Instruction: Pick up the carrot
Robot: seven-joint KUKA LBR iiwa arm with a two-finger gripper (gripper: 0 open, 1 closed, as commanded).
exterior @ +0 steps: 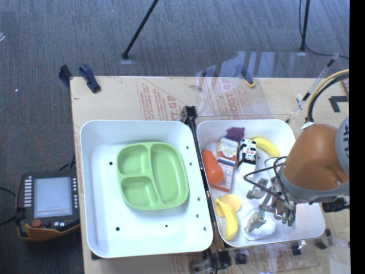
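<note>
We've got the tray (153, 174) sitting in the left bin (91, 210), carrot (212, 169) by the right bin's (285, 127) left wall, carton (227, 158) just beside it.

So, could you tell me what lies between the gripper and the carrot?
In the camera view, a yellow banana-like piece lies between the gripper and the carrot.

Dark grey carpet (68, 27) surrounds a plywood bench (148, 99); tripod legs (142, 24) stand behind

The arm (316, 161) reaches in from the right over the right bin (311, 224), its orange band above the wrist, with the claw (263, 213) low near that bin's front corner.
</note>
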